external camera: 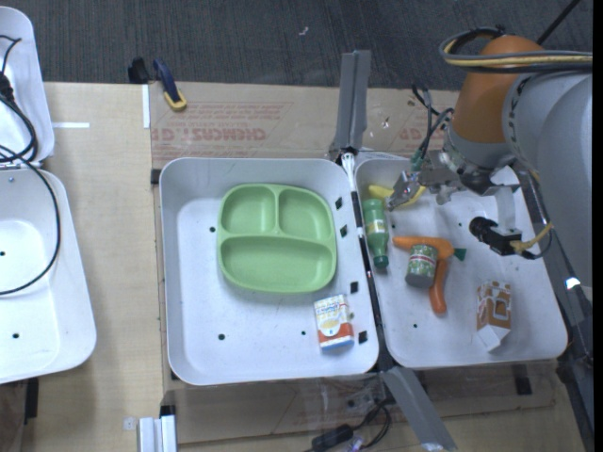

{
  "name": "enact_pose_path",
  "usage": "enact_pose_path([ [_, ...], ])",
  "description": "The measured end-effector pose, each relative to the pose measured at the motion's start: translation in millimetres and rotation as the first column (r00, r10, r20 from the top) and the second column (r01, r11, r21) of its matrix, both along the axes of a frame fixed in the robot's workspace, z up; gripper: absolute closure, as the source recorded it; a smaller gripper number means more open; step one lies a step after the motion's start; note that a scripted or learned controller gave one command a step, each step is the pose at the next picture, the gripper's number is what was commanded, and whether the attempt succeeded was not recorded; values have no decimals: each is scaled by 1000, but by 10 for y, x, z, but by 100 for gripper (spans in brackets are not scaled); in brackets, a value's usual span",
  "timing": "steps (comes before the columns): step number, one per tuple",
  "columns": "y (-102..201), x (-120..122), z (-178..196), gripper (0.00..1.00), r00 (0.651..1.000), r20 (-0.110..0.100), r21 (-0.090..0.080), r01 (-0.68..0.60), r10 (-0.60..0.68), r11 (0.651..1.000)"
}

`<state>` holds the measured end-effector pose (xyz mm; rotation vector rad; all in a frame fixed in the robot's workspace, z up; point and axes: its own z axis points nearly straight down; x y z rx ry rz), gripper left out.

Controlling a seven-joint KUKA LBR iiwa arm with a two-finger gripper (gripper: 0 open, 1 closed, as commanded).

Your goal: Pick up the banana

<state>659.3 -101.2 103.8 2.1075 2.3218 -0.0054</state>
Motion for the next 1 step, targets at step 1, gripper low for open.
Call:
enact_pose_path([
  [1, 39, -1, -103, 0, 1000, 0, 3, -2, 2, 1000],
])
